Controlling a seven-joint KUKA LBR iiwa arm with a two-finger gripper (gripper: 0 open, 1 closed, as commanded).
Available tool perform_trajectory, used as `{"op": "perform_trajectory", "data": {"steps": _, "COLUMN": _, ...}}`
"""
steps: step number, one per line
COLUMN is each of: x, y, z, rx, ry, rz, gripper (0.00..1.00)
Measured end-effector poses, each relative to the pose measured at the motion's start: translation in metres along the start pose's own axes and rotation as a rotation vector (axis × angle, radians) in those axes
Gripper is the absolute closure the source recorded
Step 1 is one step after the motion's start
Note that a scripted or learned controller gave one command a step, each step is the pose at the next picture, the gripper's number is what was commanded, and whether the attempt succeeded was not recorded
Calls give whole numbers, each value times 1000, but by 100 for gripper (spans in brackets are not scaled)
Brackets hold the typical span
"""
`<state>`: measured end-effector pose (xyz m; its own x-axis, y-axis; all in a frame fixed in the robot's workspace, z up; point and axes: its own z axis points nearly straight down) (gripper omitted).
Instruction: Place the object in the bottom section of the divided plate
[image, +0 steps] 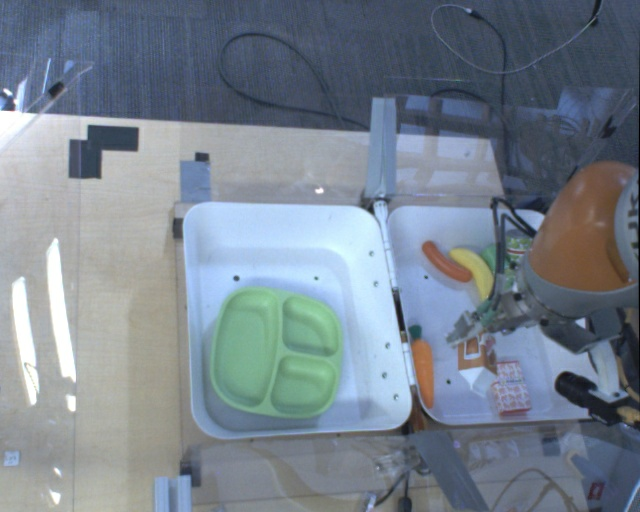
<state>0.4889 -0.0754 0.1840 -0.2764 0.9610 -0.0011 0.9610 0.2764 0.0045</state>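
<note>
Two shallow white bins sit side by side on the pale wooden surface. The left bin holds a green divided plate, lying flat toward that bin's near-left corner, with one large section on its left side and two smaller ones stacked on its right. The right bin carries the loose items: a red sausage-shaped piece and a yellow banana lie touching each other near the bin's middle toward its far edge, an orange carrot rests along the left wall close to the near-left corner, and a small red-and-white packet sits by the near edge, with an orange-and-white carton-like item just beside it. The grey arm with its orange band reaches in over the right edge of this bin, and the hand hangs low over the bin's middle, just above the carton-like item and just below the banana's tip. Its metal parts are small and blurred, so whether the hand is apart or together cannot be told, and nothing can be seen between them. Black cables loop on the dark carpet beyond the surface's far edge.
</note>
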Motion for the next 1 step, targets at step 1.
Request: {"op": "perform_trajectory", "data": {"steps": 1, "x": 86, "y": 25, "z": 0, "rx": 1, "ry": 1, "rz": 104, "gripper": 100}}
